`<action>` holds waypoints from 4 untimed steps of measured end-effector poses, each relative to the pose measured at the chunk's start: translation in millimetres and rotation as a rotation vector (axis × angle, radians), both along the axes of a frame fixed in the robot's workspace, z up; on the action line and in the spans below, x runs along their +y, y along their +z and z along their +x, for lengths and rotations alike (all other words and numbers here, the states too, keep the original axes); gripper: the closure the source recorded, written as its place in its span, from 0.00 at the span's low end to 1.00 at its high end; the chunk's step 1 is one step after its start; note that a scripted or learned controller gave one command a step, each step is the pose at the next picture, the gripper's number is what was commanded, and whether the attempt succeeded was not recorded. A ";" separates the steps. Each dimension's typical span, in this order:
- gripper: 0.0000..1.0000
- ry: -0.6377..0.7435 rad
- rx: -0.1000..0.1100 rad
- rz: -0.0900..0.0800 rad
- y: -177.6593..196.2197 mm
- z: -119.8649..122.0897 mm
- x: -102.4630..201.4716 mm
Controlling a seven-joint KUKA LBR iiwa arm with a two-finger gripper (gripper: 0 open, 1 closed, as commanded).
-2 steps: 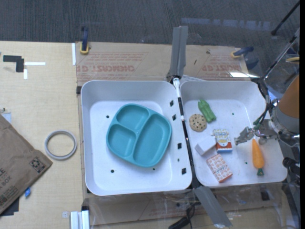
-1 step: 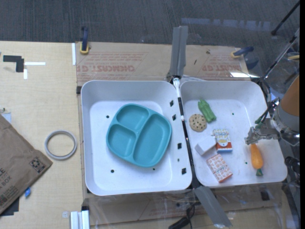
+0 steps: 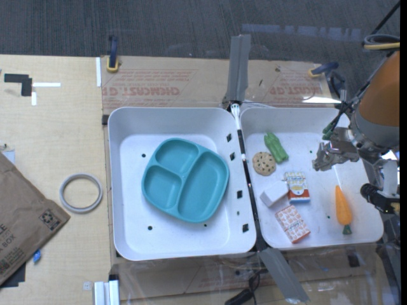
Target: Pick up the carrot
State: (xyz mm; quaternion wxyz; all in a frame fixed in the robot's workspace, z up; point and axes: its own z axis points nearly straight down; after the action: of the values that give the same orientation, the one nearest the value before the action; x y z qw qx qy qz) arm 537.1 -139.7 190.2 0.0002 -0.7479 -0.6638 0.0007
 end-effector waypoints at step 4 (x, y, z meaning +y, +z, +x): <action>1.00 -0.038 0.002 0.002 -90.6 -59.6 -61.2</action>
State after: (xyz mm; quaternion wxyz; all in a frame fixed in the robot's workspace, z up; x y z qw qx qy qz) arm 477.5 -200.8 99.6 0.0014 -0.7605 -0.6493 0.0007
